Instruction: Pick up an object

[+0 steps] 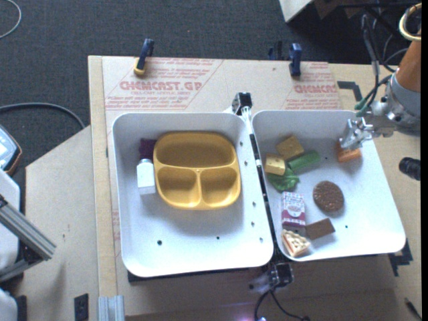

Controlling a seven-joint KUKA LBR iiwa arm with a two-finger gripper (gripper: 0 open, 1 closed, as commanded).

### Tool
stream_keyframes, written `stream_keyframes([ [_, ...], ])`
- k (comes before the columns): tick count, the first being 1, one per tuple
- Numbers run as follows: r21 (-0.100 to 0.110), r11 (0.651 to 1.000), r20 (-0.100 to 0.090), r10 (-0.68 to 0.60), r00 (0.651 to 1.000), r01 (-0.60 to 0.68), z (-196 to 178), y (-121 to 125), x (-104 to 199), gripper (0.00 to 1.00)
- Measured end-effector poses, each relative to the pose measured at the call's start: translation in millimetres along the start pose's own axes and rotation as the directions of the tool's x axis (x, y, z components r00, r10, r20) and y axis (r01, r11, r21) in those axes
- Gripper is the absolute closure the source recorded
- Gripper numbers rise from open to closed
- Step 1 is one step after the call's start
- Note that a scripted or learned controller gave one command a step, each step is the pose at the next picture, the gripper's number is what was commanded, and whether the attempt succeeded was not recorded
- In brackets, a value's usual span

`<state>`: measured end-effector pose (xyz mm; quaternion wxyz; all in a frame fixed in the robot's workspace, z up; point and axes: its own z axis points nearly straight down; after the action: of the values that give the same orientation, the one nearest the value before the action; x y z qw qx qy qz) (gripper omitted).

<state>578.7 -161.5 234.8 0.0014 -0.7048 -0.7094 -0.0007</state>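
Reaching in from the right, the arm (pixel 409 89) is cut off by the frame edge, so little beyond its grey wrist and orange band shows. Its gripper (pixel 350 139) hangs at the far right corner of the right bin (pixel 391 209), and whether it is released or clenched cannot be made out at this size. An orange piece (pixel 348 155) lies on the bin floor just below the gripper tip, touching it or nearly so; nothing shows it lifted. Well apart toward the bin's middle and left lie a round brown cookie (pixel 328 196), a tan block (pixel 290 146), a yellow cube (pixel 275 165), a green item (pixel 295 166), a small printed packet (pixel 293 210), a brown slab (pixel 319 229) and a wedge-shaped piece (pixel 295 244) near the front rim. The left bin (pixel 194 246) carries a yellow divided tray (pixel 196 169), with a small white bottle (pixel 146 176) just beside its left edge and a dark item (pixel 147 146) partly hidden behind it. Both bins sit on a paper-covered board (pixel 174 85) held by clamps (pixel 144 55) at the back edge, above dark carpet (pixel 67 19) with a loose cable (pixel 40 109).
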Motion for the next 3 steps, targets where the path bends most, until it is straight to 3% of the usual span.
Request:
stream_keyframes([
  [2, 0.002, 1.000, 0.000, 0.001, 1.000, -0.001, 11, -2, 106, 1.00],
  [3, -0.005, 1.000, 0.003, 0.003, 1.000, -0.003, 1, 10, 124, 1.00],
])
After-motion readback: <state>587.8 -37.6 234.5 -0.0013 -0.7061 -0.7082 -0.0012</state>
